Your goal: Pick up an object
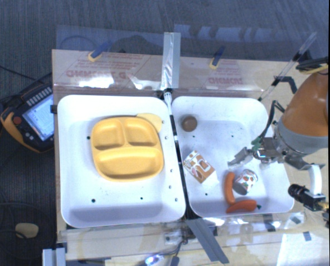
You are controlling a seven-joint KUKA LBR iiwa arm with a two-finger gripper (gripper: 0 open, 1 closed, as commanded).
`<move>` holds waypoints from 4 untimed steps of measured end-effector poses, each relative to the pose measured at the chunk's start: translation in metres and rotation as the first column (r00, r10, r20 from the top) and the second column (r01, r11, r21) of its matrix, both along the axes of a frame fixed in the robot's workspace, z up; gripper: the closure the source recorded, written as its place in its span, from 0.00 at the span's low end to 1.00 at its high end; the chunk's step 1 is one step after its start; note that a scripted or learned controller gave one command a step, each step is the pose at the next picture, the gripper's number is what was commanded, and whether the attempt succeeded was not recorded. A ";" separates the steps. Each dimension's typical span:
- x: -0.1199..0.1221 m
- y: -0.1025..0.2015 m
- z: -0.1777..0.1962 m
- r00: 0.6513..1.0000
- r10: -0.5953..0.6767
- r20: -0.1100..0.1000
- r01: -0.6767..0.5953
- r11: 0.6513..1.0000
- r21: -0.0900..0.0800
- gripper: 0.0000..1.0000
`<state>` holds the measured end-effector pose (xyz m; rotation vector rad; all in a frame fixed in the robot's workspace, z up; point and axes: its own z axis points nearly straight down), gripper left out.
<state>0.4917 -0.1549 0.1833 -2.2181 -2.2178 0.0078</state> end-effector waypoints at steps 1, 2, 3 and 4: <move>-0.008 -0.022 -0.072 0.982 0.187 0.001 -0.187 0.982 0.003 0.00; -0.007 0.015 -0.039 0.957 0.291 0.003 -0.291 0.957 0.004 0.00; -0.007 0.034 -0.023 0.962 0.272 0.002 -0.272 0.962 0.003 0.00; -0.004 0.009 -0.096 0.945 0.327 0.012 -0.327 0.945 0.002 0.00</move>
